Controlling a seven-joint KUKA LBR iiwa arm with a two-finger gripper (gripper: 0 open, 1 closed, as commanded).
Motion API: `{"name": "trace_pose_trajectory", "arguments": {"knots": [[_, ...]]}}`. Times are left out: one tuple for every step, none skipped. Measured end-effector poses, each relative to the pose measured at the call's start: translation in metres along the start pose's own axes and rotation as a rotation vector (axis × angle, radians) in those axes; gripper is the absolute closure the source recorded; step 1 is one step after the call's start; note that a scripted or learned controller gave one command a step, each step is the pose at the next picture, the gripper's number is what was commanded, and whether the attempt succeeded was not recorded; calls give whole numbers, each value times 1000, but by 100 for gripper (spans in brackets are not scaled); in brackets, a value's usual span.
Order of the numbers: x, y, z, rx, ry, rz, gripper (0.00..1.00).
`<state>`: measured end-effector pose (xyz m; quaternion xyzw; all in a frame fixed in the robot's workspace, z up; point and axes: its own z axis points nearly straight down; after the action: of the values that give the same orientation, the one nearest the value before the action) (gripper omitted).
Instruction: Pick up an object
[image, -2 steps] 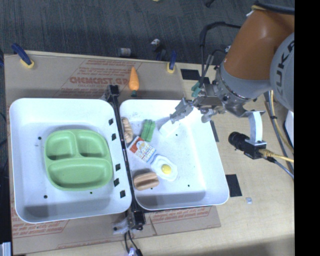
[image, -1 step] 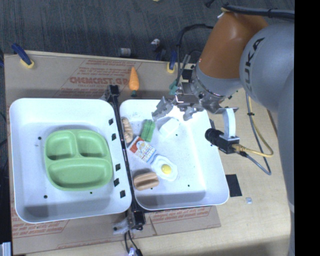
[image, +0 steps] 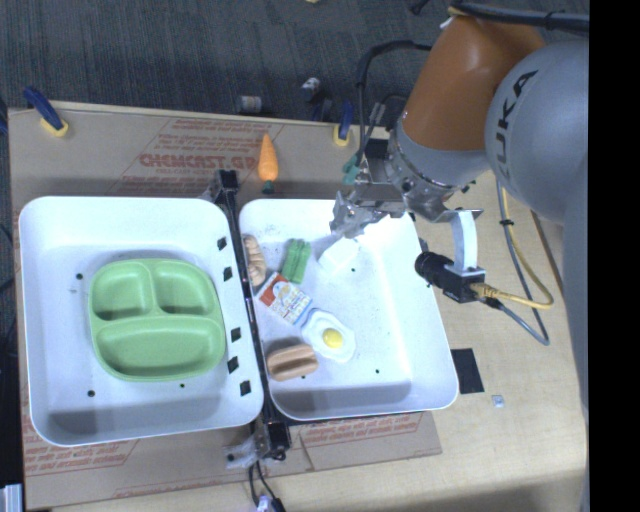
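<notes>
You've got loose items in the right bin: green block tilted near left wall, bread stick beside it, printed packet below, fried egg, hot dog at front, white cup mid-bin.

1. The divided tray lies in the left bin.
2. The right bin, just beside the left bin, holds a fried egg, a hot dog and a packet.
3. A carrot lies on the worktop behind the left bin.
</notes>
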<state>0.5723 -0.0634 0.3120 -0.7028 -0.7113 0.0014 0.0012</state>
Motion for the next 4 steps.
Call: {"name": "trace_pose_trajectory", "arguments": {"knots": [[-10, 8, 122, 4, 0, 6, 100], [-36, -85, 108, -1, -1, 6, 100], [-136, -97, 116, -3, -2, 9, 100], [-121, -54, 32, -6, -1, 5, 100]]}}
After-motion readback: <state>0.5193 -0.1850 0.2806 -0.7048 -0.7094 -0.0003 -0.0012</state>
